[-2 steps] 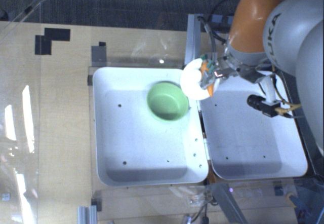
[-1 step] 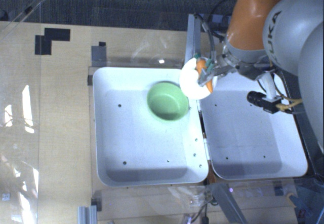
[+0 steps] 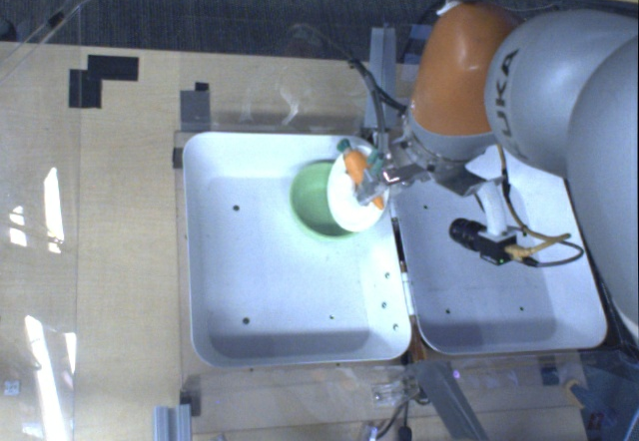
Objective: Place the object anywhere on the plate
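A green plate (image 3: 312, 200) lies in the left bin (image 3: 250, 309), toward its back right. A round white thing (image 3: 354, 212) overlaps the plate's right side. My gripper (image 3: 367, 180) hangs over the plate's right edge, close to the wall between the bins. It is shut on an orange carrot-like object (image 3: 353, 166) with a small green tip. Orange shows on both sides of the fingers. The object is held above the plate, and I cannot tell whether it touches it.
The right bin (image 3: 499, 319) lies under the arm, whose grey and orange body covers its back part. The bench's pale wooden top stretches to the left, with black marks at its back left.
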